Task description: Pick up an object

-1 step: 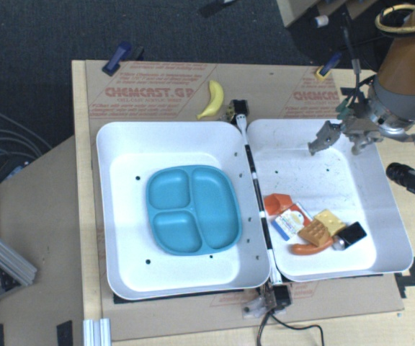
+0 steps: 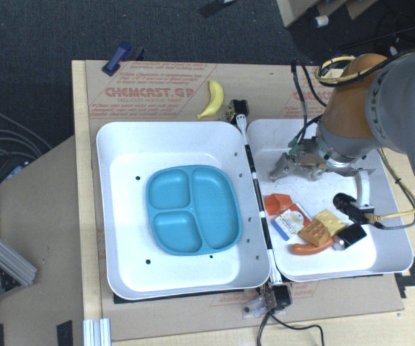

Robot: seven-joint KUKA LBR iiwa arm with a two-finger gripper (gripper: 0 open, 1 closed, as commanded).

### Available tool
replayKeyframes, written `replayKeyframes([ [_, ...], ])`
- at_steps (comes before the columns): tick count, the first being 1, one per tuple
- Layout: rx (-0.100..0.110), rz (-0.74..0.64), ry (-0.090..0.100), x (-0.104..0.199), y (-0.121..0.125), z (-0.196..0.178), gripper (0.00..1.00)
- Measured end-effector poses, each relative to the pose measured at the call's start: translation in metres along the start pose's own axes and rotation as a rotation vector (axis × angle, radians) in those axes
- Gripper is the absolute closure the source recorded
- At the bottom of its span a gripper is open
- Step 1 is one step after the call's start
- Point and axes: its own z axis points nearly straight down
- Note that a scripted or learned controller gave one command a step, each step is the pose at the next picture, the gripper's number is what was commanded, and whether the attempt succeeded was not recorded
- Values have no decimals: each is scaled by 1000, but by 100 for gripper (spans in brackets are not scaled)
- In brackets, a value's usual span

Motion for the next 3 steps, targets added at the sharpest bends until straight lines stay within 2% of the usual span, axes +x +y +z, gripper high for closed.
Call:
replayKeyframes([
  [1,-1,0,0,8,59,-1,0],
  [2,2,1,0,5,-12,0,0],
  [3,0,2,1,6,-12,-10,100],
])
